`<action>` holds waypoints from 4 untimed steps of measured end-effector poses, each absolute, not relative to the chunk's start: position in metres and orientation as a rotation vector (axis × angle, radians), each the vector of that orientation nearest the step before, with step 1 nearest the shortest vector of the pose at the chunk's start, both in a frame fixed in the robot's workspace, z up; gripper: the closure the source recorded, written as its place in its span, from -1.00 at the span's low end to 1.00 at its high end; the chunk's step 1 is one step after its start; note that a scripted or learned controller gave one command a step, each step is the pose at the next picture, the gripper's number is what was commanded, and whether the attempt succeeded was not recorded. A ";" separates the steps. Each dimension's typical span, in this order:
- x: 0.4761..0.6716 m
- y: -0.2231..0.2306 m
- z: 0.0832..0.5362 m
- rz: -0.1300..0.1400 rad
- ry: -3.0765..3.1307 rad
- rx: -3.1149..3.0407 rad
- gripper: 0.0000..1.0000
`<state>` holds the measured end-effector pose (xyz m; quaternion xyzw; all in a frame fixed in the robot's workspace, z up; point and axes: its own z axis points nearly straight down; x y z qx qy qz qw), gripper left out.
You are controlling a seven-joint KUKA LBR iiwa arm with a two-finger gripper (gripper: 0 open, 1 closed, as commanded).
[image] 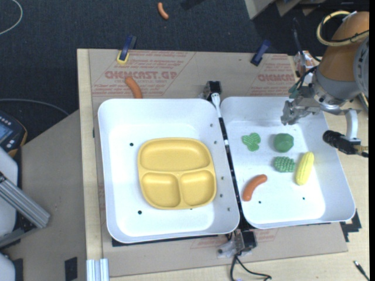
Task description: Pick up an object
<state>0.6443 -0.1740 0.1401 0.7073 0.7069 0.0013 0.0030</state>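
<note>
The right bin (328,201) holds a green broccoli piece (251,141), a round green object (283,142), a knobbly green piece (284,164), a yellow corn cob (304,167) and an orange sausage (254,187). My gripper (290,116) hangs over the bin's far part, just above and behind the round green object. Nothing shows between its fingers.
The left bin (117,122) bears a yellow divided plate (175,172). A second orange sausage (133,87) lies on the cardboard behind the left bin, another (163,10) on the dark floor. Clamps (124,50) hold the board's far edge.
</note>
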 end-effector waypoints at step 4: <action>0.603 -0.084 0.229 -0.001 2.230 2.220 1.00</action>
